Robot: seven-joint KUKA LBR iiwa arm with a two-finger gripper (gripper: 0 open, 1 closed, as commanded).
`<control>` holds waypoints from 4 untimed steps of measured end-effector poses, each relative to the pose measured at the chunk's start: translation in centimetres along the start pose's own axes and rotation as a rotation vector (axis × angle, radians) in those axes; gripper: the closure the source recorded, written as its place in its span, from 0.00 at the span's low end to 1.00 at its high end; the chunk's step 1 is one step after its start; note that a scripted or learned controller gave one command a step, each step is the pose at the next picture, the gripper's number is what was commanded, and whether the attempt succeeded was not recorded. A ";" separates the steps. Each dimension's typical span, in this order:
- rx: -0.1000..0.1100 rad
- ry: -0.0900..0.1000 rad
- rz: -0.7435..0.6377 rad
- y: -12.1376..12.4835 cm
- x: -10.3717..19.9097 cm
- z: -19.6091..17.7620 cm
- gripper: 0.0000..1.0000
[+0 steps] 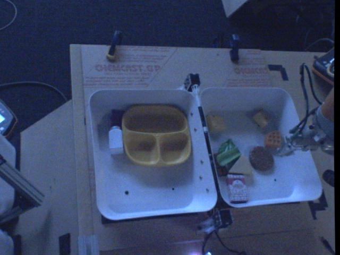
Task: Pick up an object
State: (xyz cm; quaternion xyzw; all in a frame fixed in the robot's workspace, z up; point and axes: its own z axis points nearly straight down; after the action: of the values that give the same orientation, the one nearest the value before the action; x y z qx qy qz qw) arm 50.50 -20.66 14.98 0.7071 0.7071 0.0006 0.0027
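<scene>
White plastic bins sit side by side on a pale wooden bench (79, 142) under dim bluish light, seen from above at a slant. At the right edge of the right bin (305, 179), the arm's gripper (287, 146) reaches in low over the rim, its tip just beside an orange waffle-shaped piece (273, 139); whether its jaws are released or clenched cannot be told at this size and in this light, and nothing is visibly held between them.

Candidates for picking lie scattered across the right bin. A dark round cookie-like disc (261, 158) rests just below the waffle piece, near the gripper. A tan block (260, 118) lies toward the far wall, and a second pale yellow piece (215, 123) sits close to the divide between the bins. A green crumpled packet (228, 153) lies near the middle of the inner wall, with a small red carton (237, 188) at the near edge below it.

Inside the left bin (154, 195), a yellow divided tray (156, 134) with three compartments takes the far half, and a small white bottle (115, 139) stands touching its left side. Two clamps (113, 45) grip the bench's far edge, and cables (305, 89) trail along the right side
</scene>
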 end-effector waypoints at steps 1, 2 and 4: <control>-0.003 -0.001 -0.002 0.0 0.4 -6.3 1.00; 0.000 0.000 -0.002 0.2 0.4 -7.6 1.00; 0.006 0.006 -0.005 -1.1 10.1 -8.1 1.00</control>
State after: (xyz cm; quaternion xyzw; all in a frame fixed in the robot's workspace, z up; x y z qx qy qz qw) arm 49.37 -10.54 23.01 0.7052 0.7090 0.0005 -0.0017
